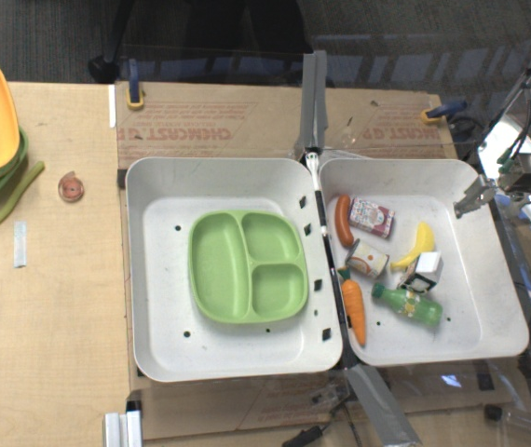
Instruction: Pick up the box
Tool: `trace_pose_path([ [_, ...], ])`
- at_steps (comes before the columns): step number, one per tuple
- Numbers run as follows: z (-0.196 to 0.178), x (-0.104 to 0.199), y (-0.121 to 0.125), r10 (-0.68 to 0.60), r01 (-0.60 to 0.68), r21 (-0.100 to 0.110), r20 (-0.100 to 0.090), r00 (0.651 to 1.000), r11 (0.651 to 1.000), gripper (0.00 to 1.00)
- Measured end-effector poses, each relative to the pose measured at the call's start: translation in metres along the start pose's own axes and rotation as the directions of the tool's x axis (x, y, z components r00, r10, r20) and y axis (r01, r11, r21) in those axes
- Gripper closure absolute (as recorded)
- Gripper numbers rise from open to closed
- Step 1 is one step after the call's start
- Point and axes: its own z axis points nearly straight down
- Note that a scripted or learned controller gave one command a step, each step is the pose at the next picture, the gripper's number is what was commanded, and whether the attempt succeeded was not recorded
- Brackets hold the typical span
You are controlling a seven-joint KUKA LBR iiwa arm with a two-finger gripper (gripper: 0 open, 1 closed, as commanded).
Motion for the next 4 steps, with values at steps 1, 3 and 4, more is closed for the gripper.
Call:
trace_pose_path([
  [1,0.071,0.059,0.059,0.116,-0.116,-0.001,0.000,0.993,0.993,0.00],
  [3,0.138,0.115,0.080,0.002,-0.001,-0.013,0.002,1.000,1.000,0.00],
  [4,0.143,0.110,0.070,-0.303,0.303,-0.002,0.001,0.953,0.953,0.00],
])
